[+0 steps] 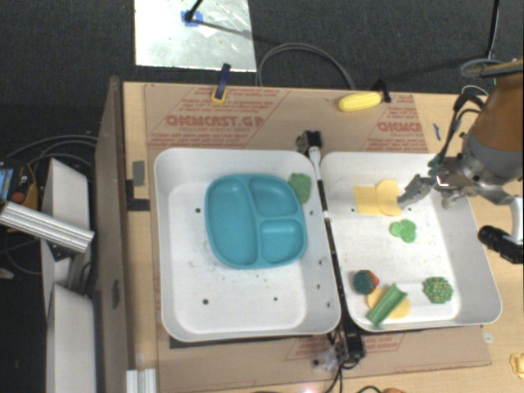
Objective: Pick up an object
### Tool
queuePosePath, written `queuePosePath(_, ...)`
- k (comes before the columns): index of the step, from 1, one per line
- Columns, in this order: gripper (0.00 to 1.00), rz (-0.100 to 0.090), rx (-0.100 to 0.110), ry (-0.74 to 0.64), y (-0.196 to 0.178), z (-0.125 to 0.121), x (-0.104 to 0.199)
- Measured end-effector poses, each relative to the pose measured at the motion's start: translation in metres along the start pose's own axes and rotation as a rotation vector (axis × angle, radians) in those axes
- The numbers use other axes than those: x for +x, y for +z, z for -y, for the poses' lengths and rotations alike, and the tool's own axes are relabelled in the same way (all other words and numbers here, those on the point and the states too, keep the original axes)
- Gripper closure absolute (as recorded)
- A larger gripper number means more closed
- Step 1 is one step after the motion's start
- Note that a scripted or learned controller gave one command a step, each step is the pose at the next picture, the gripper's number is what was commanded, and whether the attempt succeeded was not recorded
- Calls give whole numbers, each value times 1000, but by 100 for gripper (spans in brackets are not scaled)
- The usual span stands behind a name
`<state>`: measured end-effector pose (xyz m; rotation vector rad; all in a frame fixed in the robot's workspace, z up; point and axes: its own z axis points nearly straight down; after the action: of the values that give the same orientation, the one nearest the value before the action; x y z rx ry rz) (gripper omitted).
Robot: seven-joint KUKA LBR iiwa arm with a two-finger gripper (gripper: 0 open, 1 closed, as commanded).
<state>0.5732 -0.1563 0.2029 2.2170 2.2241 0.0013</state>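
the approach step is judged in hand, as the gripper (412,190), its opening impossible to tell, is seen right of centre at the yellow slice (374,200) in the right bin (483,297); a closing grasp is called for next.

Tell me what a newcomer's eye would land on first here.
The blue divided plate stands out most, sitting in the left bin with a green piece at its upper right edge. Next comes the arm's gripper, low over the yellow slices at the top of the right bin. Small toy foods lie scattered below it, among them a green leaf and a green ball.
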Motion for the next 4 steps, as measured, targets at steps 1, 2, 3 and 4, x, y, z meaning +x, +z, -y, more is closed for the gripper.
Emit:
queuePosePath(1, 0, 0, 3, 3, 60, -7, -17)
queuePosePath(2, 0, -1, 4, 3, 122, 2, -24)
queuePosePath(3, 0, 3, -4, 3, 92, -14, -52)
queuePosePath(4, 0, 1, -4, -8, 119, -73, 1)
